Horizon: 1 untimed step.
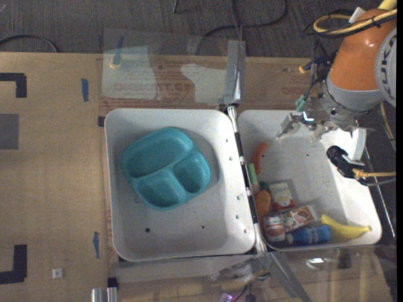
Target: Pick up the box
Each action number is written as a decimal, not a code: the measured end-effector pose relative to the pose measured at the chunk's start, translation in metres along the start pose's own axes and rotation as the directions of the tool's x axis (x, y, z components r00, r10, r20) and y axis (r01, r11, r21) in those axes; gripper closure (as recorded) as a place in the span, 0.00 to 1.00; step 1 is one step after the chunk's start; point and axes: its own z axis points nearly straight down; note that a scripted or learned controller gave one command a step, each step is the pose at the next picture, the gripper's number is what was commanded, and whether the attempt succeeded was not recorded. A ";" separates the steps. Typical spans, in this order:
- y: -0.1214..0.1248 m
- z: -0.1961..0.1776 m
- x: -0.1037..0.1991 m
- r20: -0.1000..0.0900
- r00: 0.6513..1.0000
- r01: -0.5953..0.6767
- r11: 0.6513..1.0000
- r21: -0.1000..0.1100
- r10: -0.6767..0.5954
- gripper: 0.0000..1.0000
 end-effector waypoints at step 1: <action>-0.038 0.074 0.007 0.000 0.987 0.163 0.987 0.000 -0.163 0.00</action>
